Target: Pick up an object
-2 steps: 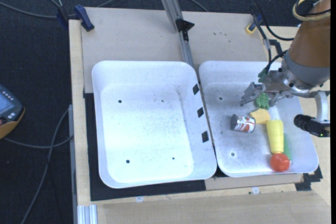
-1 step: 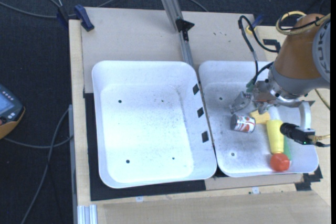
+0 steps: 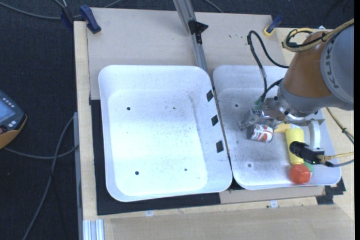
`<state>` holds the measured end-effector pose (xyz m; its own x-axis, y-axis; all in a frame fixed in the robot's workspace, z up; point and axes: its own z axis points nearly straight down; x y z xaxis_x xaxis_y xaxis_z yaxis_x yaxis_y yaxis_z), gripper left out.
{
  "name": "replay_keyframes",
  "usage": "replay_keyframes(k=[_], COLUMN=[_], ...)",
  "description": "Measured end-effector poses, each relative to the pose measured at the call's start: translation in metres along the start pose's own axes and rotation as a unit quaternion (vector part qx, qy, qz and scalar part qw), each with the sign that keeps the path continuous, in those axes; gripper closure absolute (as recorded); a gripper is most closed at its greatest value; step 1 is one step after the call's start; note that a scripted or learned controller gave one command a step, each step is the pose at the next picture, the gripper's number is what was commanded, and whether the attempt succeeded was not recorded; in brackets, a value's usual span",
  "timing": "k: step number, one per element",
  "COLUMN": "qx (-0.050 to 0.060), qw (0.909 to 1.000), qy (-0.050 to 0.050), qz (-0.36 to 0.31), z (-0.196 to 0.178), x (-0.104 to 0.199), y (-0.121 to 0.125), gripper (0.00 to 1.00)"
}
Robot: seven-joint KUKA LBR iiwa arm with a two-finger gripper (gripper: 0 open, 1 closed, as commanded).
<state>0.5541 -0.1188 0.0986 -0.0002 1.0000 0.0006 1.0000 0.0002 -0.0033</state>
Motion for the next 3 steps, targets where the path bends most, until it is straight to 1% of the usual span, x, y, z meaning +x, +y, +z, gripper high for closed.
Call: replay_keyframes(k=[1,2,3], qx=[-0.002,-0.004,-0.004], qw=[1.0000,1.0000,1.0000], qy=[0.000,0.000,-0.001], qz=[0.000,0.000,0.000], z=[-0.012,-0.061,-0.117], x=[0.000,0.010,0.006], y=[0.001,0.001,0.011], gripper=[1.00,1.00,1.00])
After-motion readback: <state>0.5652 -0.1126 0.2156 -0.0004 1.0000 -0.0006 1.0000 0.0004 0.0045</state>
